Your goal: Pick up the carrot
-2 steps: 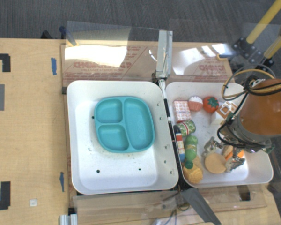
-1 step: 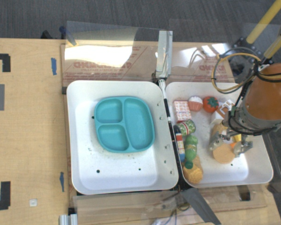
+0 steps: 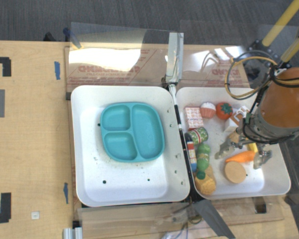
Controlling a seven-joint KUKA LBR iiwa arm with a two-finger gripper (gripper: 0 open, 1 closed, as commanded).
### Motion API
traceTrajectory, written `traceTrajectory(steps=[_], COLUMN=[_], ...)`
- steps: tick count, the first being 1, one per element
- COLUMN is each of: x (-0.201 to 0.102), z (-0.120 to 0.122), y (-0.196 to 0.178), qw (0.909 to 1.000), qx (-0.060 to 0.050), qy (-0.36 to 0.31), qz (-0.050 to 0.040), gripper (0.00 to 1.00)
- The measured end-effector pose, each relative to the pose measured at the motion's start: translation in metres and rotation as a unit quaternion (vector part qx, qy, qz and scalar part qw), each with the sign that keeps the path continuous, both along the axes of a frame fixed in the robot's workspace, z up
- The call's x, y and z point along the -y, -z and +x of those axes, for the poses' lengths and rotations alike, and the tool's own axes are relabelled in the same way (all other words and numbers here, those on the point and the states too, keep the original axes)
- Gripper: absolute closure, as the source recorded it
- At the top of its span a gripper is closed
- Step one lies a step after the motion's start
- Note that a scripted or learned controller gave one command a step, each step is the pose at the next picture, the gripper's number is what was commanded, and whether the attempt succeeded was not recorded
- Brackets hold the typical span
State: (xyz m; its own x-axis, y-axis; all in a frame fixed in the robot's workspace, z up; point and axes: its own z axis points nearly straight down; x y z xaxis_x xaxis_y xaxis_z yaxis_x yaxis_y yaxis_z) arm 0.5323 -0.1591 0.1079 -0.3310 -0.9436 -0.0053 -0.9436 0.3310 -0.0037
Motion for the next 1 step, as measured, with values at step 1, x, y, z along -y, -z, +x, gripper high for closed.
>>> traceTrajectory(steps=[1], x=[-0.0182], z=[-0.0388], y=[0.0203], qw=[1.0], qx=[0.002], qy=[0.004], qz=[-0.0022], gripper=[0.0])
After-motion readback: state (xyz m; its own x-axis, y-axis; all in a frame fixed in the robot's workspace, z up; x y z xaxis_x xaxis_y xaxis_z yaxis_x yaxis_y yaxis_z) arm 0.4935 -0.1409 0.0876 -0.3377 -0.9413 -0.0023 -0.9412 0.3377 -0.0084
